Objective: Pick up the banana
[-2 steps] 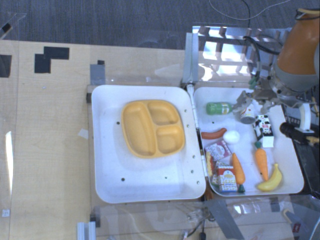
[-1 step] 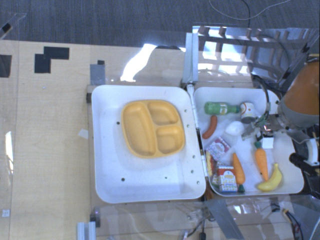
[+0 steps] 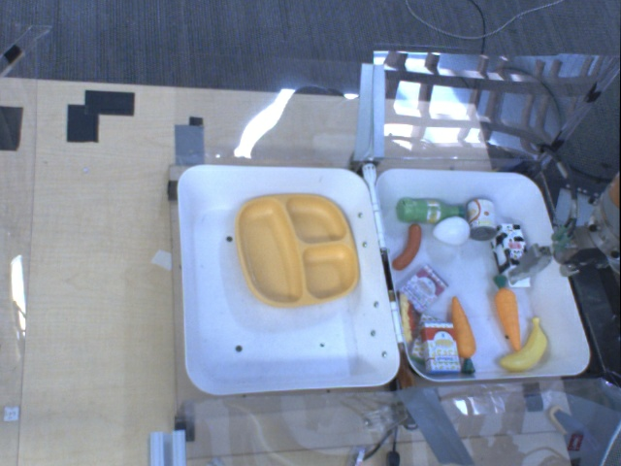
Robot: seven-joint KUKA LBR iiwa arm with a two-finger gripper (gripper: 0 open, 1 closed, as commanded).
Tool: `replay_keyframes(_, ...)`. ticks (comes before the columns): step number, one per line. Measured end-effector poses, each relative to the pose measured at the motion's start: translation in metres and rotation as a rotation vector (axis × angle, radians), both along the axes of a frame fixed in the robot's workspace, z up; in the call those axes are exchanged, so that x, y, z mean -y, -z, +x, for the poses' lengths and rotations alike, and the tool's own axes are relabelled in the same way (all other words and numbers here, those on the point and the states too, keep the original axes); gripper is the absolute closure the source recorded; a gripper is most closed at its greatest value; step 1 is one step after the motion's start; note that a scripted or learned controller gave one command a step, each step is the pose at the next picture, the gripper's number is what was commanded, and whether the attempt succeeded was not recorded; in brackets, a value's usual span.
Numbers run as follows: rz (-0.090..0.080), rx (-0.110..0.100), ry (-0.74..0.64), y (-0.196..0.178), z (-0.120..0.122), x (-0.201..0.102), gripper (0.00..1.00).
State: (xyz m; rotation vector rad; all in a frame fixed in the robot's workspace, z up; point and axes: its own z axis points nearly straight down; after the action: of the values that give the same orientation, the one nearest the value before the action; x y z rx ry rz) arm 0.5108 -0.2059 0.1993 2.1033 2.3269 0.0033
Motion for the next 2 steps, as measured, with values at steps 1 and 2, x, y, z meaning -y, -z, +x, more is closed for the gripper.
replay_keyframes(1,0.001,0.000,0.023,0.107,-0.021,-0.001,0.00)
replay_keyframes(2,0.001,-0.003,-0.021,0.101,-0.002,-0.034,0.00)
